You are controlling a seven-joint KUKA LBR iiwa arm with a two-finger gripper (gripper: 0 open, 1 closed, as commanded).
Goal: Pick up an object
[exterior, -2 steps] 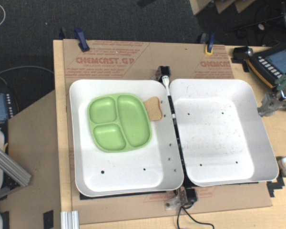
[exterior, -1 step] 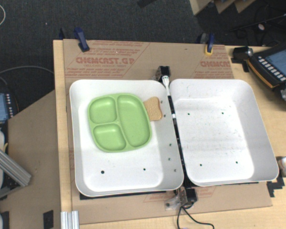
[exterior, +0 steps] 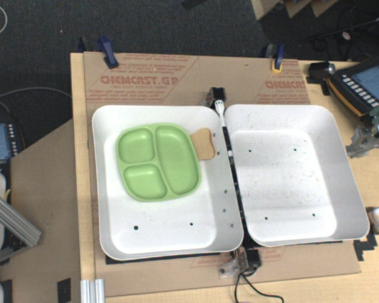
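Nearest the lens, at 6 o'clock: one black cable (exterior: 252, 289) is trailing off the near edge of the bench, below a small fitting (exterior: 243, 262) sitting at the seam of the bins.

One brown board (exterior: 177, 74) with red lettering is lying over the bench top and carrying everything else.

Two white bins are sitting on it side by side, rims touching along the middle. The left bin (exterior: 158, 232) is holding the objects. The right bin (exterior: 290, 219) is showing dark specks across its floor.

One green plate (exterior: 158, 163), with three compartments, is lying flat in the left bin, toward 10 o'clock of that bin's floor. Two compartments are sitting on its left side, one long one on its right.

One tan flat piece (exterior: 204, 143), roughly square, is lying at 2 o'clock of the plate, touching the plate's rim and sitting near the seam between the bins.

One grey gripper (exterior: 366, 137) is showing at 3 o'clock of the view, just outside the right bin's rim and well apart from both objects. Whether it is released or clenched cannot be told; nothing is being grasped.

Two clamps are biting the board's far edge: one blue clamp (exterior: 107, 52) at 11 o'clock, one yellow clamp (exterior: 277, 59) at 1 o'clock.

One black fitting (exterior: 216, 96) is sitting at 12 o'clock of the seam.
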